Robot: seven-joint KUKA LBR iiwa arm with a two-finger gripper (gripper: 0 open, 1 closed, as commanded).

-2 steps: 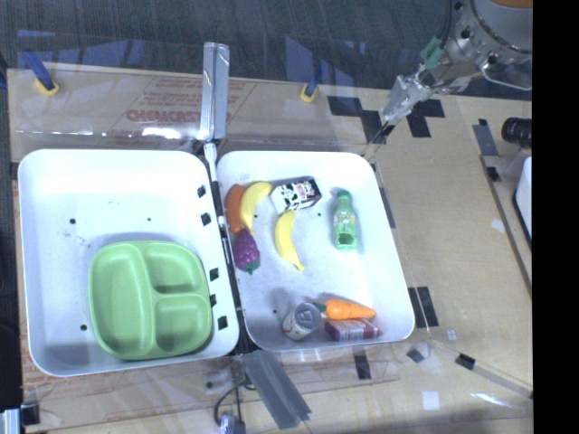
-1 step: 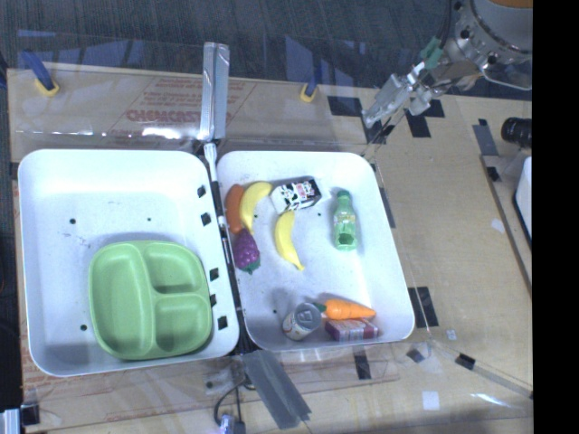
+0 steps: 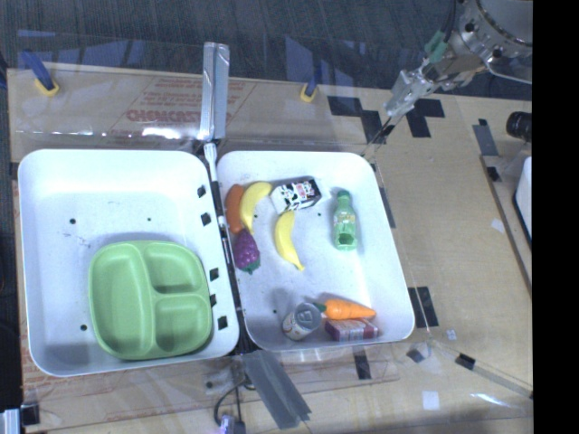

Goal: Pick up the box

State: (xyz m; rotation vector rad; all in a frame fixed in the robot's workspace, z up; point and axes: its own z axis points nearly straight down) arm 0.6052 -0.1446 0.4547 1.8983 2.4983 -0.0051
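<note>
Nearest the viewer, a grey strip [image 3: 276,389] lying slantwise on the bench [image 3: 452,242] just in front of the gap between the two bins. Just beyond it, in the near right corner of the right bin [image 3: 399,274], a dark red box [image 3: 351,331] lying flat close to the front wall. Touching its far edge, an orange carrot [image 3: 348,311] with the green end pointing left. Just left of both, a silver can [image 3: 301,320] on its side with the open end facing the viewer. Toward the far wall of the same bin, a second, black-and-white box [image 3: 297,193], small, tilted, well apart from the red one. Right beside it on the left, a yellow banana [image 3: 254,201], and below it another banana [image 3: 288,239] curving toward the bin's middle. Against the left wall, an orange piece of toy food [image 3: 233,208] and, nearer the viewer, a purple one [image 3: 246,251]. To the right of the black-and-white box, a green bottle [image 3: 344,220] lying with its cap toward the far wall. In the left bin [image 3: 54,197], a pale green divided tray [image 3: 149,298] with three compartments. Beyond the seam between the bins, a narrow metal post [image 3: 215,89]. At upper right, the grey arm [image 3: 484,30] reaching in, with the gripper [image 3: 378,136] angled down and left over the bench, just past the far right corner of the right bin and well apart from both boxes. Too small and dark to tell how far open; nothing seen in its hold.
</note>
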